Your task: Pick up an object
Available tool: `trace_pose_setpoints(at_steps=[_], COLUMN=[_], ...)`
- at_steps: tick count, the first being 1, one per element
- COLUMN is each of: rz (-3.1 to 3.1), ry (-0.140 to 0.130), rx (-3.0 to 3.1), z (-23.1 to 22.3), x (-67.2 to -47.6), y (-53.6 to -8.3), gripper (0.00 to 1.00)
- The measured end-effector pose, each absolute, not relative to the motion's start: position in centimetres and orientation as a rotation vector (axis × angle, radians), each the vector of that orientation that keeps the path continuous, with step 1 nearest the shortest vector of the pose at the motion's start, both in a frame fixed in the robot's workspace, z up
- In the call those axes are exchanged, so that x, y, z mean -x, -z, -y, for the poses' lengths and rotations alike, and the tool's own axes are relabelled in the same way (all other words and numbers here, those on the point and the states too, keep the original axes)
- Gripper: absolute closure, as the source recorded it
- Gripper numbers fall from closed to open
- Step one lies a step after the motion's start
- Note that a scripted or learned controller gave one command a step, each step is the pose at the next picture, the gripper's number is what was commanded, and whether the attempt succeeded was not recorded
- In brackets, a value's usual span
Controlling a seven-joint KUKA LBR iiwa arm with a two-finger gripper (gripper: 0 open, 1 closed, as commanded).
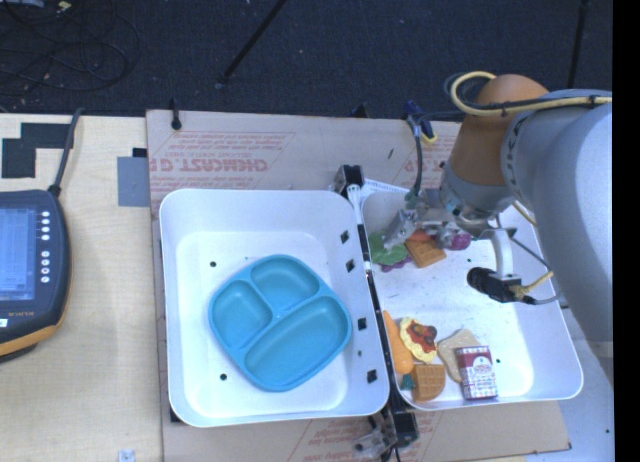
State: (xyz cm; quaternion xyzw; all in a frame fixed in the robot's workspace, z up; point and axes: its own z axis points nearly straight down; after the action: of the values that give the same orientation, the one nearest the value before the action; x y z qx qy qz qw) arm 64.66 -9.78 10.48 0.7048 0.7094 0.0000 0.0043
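Observation:
My gripper (416, 222) is down in the far left corner of the right bin (545, 335), the grey arm (560, 180) reaching in from the right. Just under it lie a green toy (390, 252), an orange-brown block (425, 251) and a small purple piece (458, 240). The gripper is right above or against these; I cannot tell whether it touches any of them. Along the bin's near side lie an orange carrot (397, 343), a yellow and red piece (419, 336), a waffle-like square (430, 381), a bread slice (462, 343) and a red box (477, 372).
The left bin (190, 240) holds a blue divided plate (280, 322). A black part with a yellow cable (497, 283) hangs from the arm over the right bin's middle. A teach pendant (25, 255) lies on the bench at far left.

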Motion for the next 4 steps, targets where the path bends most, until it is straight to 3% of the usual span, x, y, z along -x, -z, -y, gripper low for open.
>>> trace_pose_setpoints(at_steps=[4], rz=[-2.212], ry=[-0.006], rx=[-2.213], z=[9.07], x=[-64.79], y=[-9.48], gripper=[0.00])
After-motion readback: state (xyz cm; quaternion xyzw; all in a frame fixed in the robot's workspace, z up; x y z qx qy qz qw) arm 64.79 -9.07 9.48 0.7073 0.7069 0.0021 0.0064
